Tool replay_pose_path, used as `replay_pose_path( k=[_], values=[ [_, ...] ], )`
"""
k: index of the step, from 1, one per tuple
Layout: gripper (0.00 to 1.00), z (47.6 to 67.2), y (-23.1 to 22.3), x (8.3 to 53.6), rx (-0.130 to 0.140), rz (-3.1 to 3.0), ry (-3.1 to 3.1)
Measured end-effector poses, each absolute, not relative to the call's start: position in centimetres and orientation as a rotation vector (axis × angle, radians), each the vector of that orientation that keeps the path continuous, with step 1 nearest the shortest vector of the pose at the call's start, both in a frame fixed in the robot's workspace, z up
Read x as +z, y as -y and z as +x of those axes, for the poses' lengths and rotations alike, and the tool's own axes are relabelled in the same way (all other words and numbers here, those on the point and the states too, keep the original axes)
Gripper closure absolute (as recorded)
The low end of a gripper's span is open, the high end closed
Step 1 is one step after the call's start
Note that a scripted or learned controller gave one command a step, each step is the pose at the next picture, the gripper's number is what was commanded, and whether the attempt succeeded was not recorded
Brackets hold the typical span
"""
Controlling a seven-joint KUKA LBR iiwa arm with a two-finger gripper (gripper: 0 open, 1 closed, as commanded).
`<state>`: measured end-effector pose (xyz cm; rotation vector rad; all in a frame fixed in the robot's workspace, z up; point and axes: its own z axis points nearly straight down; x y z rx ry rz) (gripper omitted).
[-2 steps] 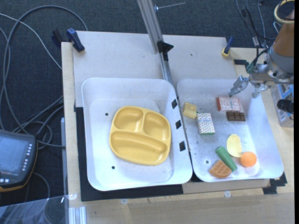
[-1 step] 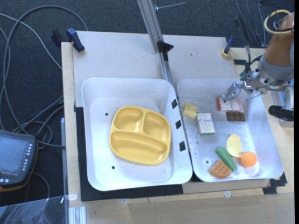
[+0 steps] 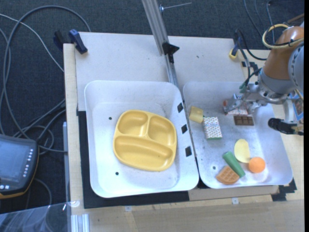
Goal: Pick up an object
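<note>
The right bin (image 3: pixel 285 151) holds several toy foods. A brown chocolate bar (image 3: pixel 244 120) lies near its far right side. My gripper (image 3: pixel 237 106) hangs just above and behind that bar, at the end of the grey arm with the orange band (image 3: pixel 282 50). To the left lie a pale yellow block (image 3: pixel 196 114) and a white box with green print (image 3: pixel 212 128). Toward the front sit a yellow slice (image 3: pixel 242 150), an orange ball (image 3: pixel 257 165), a green stick (image 3: pixel 233 163) and an orange waffle (image 3: pixel 228 176).
The left bin (image 3: pixel 96 110) holds a yellow divided plate (image 3: pixel 145 140). A metal rail (image 3: pixel 157 21) slants down to the seam between the bins. Cables lie on the dark floor at left, beside a pendant (image 3: pixel 14 166).
</note>
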<state>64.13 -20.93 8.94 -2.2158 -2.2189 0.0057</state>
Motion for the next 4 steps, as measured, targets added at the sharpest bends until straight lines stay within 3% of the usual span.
replay_pose_path(
  k=[1,4],
  values=[
    [1.00,64.4,21.0,10.6,0.000,-2.221,2.227],
    [1.00,63.9,20.2,28.3,-0.006,-2.225,2.230]
  ],
)
